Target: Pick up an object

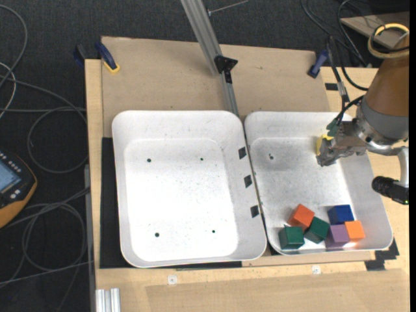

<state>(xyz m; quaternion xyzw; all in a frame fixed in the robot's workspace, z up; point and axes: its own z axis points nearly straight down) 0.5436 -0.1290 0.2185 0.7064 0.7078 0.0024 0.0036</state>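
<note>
Several small blocks lie clustered at the near end of the right bin: an orange-red block, a dark green block, another green block, a blue block, a purple block and an orange block. My gripper hangs over the far right part of this bin, well behind the blocks. A small yellow patch shows at the gripper's left side; I cannot tell whether it is a separate thing.
The left bin sits beside the right one, with a slanted metal pole rising behind their shared rim. Blue clamps hold the board's far corners. Cables lie on the floor at left.
</note>
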